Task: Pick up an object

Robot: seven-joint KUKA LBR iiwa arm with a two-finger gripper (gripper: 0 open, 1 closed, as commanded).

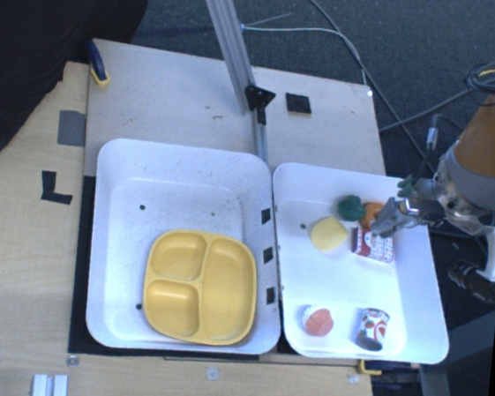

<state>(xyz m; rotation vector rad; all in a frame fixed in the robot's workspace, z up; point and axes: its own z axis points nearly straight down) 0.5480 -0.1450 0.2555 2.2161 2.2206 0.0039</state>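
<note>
Hovering at the right bin's (415, 283) two o'clock, the gripper (391, 220) sits over a red packet (375, 245) beside a lemon (328, 235); finger state unreadable, nothing visibly lifted, the pick not yet done.

Light: we see even, bright overhead lighting; the white bins (189, 164) look nearly washed out
Shadows: soft and faint along the bin walls
Sharpness: we find it mildly soft throughout; the gripper (394, 214) slightly blurred

Yellow divided plate (201, 287) in left white bin (122, 169), black cables (337, 34) behind
</note>
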